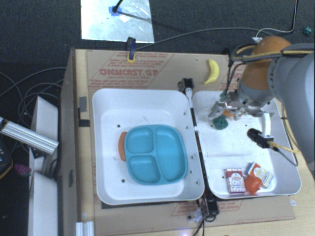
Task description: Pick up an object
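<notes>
While the end effector (222, 111), grip unreadable, hovers above, a roundish teal object (220, 123) shows no long axis.

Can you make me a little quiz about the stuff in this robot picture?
1. True or false: the blue plate lies in the left bin.
2. Which fruit lies on the board behind the bins? A) banana B) apple C) grapes
3. Fill in: the gripper is above a small dark ____ object in the right bin.

Key: 1 true; 2 A; 3 green
</notes>
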`<state>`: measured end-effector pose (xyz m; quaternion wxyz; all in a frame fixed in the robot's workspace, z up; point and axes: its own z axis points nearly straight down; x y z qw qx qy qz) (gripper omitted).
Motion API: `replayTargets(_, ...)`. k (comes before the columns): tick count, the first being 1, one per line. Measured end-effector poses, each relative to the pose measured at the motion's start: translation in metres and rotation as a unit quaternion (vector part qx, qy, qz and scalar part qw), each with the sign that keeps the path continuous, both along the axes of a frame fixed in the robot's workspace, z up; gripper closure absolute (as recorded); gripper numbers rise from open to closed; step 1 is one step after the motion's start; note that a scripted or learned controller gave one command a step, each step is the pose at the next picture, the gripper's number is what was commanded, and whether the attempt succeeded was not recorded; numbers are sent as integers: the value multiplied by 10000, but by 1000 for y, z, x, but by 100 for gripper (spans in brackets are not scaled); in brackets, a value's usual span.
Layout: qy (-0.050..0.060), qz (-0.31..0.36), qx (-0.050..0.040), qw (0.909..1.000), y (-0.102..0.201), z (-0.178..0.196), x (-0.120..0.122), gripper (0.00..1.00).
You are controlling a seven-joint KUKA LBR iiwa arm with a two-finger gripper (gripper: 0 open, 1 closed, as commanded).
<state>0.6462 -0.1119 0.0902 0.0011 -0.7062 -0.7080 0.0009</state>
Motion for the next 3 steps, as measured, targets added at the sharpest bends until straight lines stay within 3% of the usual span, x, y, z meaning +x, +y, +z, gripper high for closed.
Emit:
replayTargets(1, -32, 10, -4, 10000, 0, 12, 2, 100)
replayTargets(2, -25, -7, -15, 10000, -77, 30, -25, 100)
replayTargets(3, -22, 10, 7, 10000, 8, 70, -65, 100)
